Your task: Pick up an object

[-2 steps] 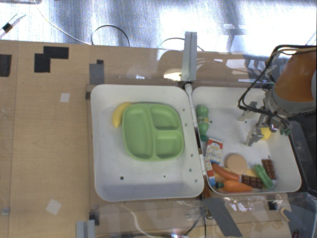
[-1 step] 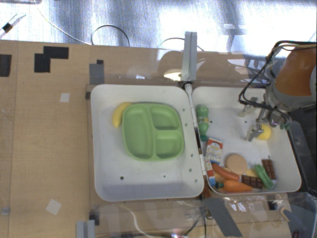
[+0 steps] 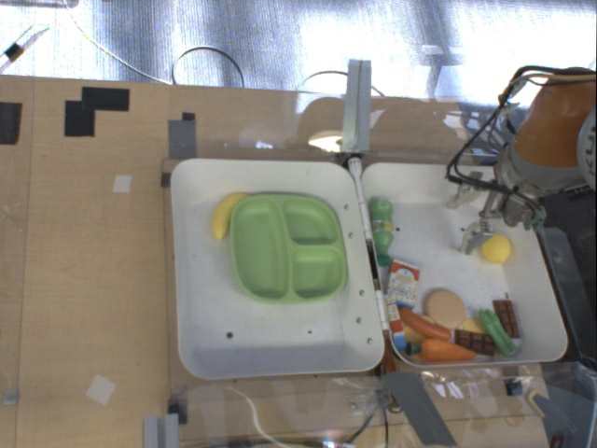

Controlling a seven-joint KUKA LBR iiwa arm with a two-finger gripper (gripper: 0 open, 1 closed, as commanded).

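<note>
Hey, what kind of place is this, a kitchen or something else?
Most likely a robotics lab bench, not a kitchen. A grey arm with an orange band reaches over two white bins: the left bin holds a green divided plate, and the right bin holds toy food, including a yellow lemon.

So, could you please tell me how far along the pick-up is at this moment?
Done: the arm has reached into the right bin. In hand: the tool sits low beside the small yellow object, close to it or touching, but nothing shows between its fingers. Left: closing on something and lifting it. The other toy foods, such as the orange carrot, lie along the bin's near side, and the green tray sits in the left bin.
</note>
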